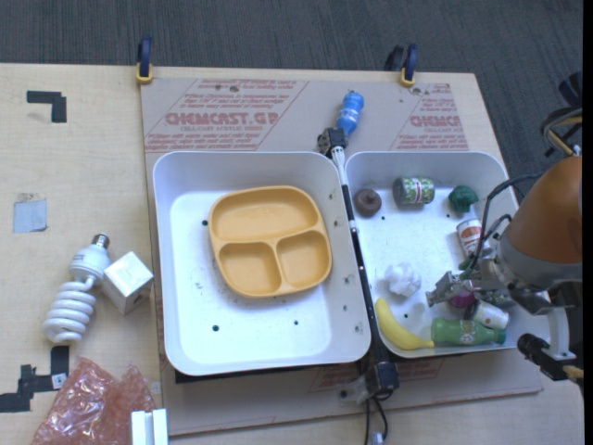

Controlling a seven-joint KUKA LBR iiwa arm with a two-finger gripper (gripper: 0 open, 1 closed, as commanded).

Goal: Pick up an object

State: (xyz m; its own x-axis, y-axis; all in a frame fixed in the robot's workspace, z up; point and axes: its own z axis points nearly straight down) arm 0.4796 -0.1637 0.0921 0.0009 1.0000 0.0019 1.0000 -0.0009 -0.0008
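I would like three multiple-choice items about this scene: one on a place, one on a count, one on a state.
1. Where is the banana?
A. left bin
B. right bin
C. on the bench

2. How many compartments has the yellow tray?
A. two
B. three
C. four

3. How does the green bottle rest?
A. upright
B. on its side
C. on the tray

Key: 1 B, it lies near the right bin's front wall; 2 B, one long and two small sections; 3 B, it lies flat beside the banana, below the pincer.
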